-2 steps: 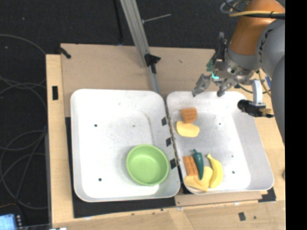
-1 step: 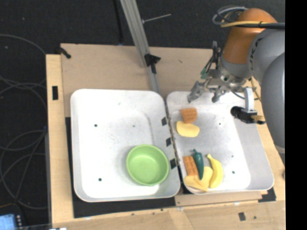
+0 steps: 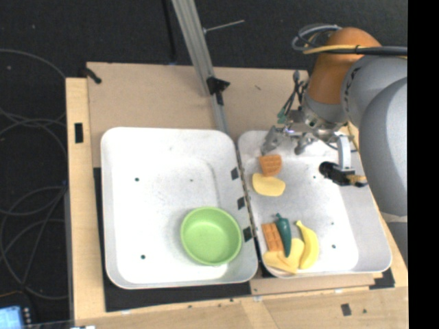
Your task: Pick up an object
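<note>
On the worktop (image 3: pixel 158 98) the left bin (image 3: pixel 137 163) holds a green bowl (image 3: pixel 210 235), while over the right bin's (image 3: pixel 343 218) far edge the pincer (image 3: pixel 302 137) hangs with nothing visibly gripped, its opening unclear, likely poised above the orange block (image 3: pixel 270 164) and pale yellow piece (image 3: pixel 268 185) just below.

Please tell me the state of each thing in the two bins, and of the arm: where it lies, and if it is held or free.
Green bowl: upright, free, in the left bin, near corner.
Orange block: free, in the right bin, far left part.
Pale yellow piece: free, just below the orange block.
Banana: lying free, near end of the right bin, in a cluster of toy foods.
Gripper: over the right bin's far edge, holding nothing visible.
</note>
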